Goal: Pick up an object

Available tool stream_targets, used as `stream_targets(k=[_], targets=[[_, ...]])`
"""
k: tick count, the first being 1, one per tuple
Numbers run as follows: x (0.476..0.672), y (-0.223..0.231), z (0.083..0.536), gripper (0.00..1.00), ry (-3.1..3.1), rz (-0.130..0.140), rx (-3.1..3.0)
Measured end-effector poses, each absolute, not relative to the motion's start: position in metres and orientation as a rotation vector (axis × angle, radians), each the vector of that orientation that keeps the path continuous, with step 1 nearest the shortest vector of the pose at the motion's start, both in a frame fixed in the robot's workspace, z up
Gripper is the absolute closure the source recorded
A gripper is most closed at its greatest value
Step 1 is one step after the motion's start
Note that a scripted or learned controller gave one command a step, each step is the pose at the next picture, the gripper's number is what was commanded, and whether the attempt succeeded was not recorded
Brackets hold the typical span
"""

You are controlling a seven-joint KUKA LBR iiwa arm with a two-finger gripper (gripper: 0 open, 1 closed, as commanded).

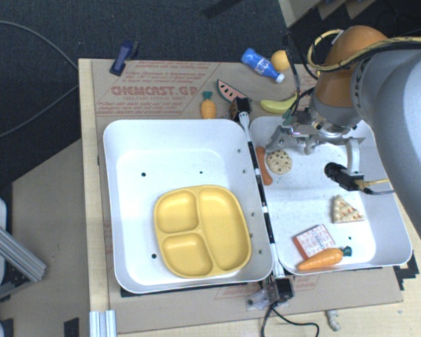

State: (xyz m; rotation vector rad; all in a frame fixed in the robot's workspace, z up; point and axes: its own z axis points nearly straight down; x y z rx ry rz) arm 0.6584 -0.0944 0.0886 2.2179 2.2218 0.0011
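My gripper [295,139] hangs over the far left corner of the right bin [386,248], just above and to the right of a round chocolate-chip cookie [278,162]. An orange sausage [264,170] lies along the bin's left wall beside the cookie. Nearer the front lie a pizza slice [347,210], a red and white packet [313,240] and a carrot [323,258]. Nothing shows in the gripper's grasp.
The left bin [126,146] holds a yellow divided plate [200,229]. Behind the bins on the bench lie a banana [276,105], a blue bottle [260,64], a lemon [281,60], a watermelon slice [226,90] and a small orange toy [208,108].
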Motion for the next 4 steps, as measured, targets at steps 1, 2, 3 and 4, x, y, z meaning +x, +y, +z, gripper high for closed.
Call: stream_targets(k=[1,2,3,4], targets=[[0.667,-0.094,0.085,0.00,2.221,0.001,2.218],[0.668,-0.094,0.096,1.00,2.220,0.004,2.213],[0.668,-0.094,0.096,0.00,2.220,0.003,2.213],[0.636,-0.094,0.084,0.00,2.222,-0.001,2.223]])
